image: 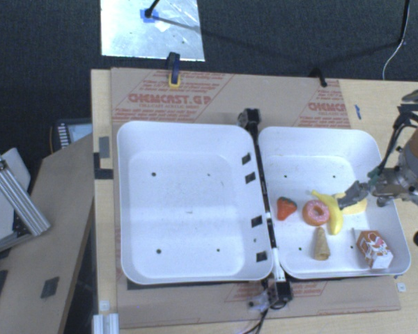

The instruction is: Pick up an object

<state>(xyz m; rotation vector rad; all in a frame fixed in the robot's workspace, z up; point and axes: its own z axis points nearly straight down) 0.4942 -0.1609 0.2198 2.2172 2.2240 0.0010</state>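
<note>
Here, gripper (350, 199), grip unreadable, at banana (332, 209); donut (315, 213), strawberry (286, 208), cone (322, 244), carton (373, 249) close by.

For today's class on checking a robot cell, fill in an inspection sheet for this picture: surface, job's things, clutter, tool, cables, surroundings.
Surface: bench covered with printed cardboard, bearing left bin and right bin side by side.
Job's things: all in the right bin: strawberry, donut, banana, cone, box.
Clutter: yellow clamp at the far cardboard edge.
Tool: tool at the banana's right end; grip cannot be told.
Cables: black cable and white cable at upper right.
Surroundings: dark carpet, silver sheet, metal rail at left.
</note>
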